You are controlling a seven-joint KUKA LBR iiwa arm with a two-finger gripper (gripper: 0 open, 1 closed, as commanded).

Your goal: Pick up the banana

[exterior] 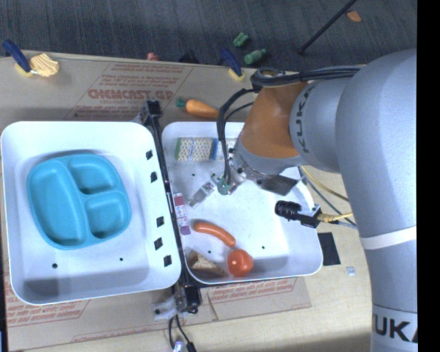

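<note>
— Orange sausage [214, 233], red tomato [240, 261], a striped block [194, 149]. So which one's the banana?

— Can't tell. I'd guess it's hidden under the arm [337, 123], which covers much of the right bin [308, 259].

— Has it grabbed anything?

— The end effector [221, 187] hangs low over that bin's middle. Spread or pinched, I can't tell, and I see nothing lifted.

— So nothing's done?

— I'd say the whole pick is left: find it, grip, raise.
</note>
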